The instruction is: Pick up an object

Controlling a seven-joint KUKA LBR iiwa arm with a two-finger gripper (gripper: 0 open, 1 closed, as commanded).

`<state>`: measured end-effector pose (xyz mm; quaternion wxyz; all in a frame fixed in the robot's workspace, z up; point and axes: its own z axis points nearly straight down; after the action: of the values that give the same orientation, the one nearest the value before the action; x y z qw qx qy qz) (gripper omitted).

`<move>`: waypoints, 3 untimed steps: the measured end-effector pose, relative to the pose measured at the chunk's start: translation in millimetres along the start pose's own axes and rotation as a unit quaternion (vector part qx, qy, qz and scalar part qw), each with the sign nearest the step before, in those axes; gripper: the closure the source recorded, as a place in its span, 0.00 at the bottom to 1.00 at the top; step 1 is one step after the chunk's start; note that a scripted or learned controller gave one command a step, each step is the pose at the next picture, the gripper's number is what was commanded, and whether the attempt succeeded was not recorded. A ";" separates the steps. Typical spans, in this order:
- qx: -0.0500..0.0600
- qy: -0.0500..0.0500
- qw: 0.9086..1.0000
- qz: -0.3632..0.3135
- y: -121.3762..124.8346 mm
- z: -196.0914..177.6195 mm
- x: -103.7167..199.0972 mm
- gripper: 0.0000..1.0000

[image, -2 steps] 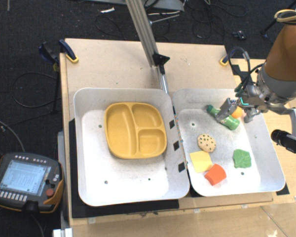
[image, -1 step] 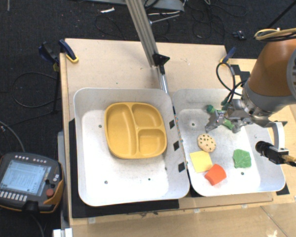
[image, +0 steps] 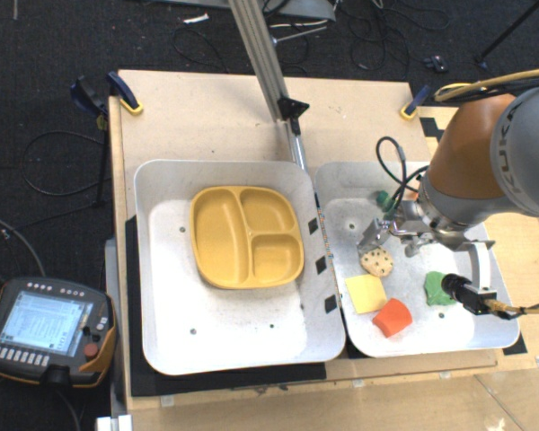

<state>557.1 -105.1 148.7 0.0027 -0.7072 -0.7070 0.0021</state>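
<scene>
Arm comes in from right, gripper [image: 384, 237] low over right bin [image: 341, 191], just above cookie [image: 376, 261]. Honestly can't tell how its jaws stand, nothing seen clamped. Yellow block [image: 366, 293] and red block [image: 393, 317] sit nearer, green piece [image: 437, 289] to right. Yellow divided plate [image: 247, 237] in left bin [image: 162, 241]. Teach pendant [image: 45, 330] on floor, near left.

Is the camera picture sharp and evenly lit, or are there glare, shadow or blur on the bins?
In the camera view, lighting is soft and even; the white bins show no harsh glare. The yellow tray and cookie look sharp. The arm casts only faint shadow; the gripper is slightly soft.
</scene>
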 end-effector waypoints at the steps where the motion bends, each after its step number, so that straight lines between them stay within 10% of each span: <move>1: -0.001 0.000 1.000 0.000 -0.6 53.5 0.6 0.00; 2: -0.004 -0.001 1.000 0.000 0.8 40.4 0.5 1.00; 3: -0.007 -0.001 1.000 -0.001 1.0 -22.4 -3.7 1.00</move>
<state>558.2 -108.8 171.0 -0.0030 -0.7065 -0.7077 -0.0018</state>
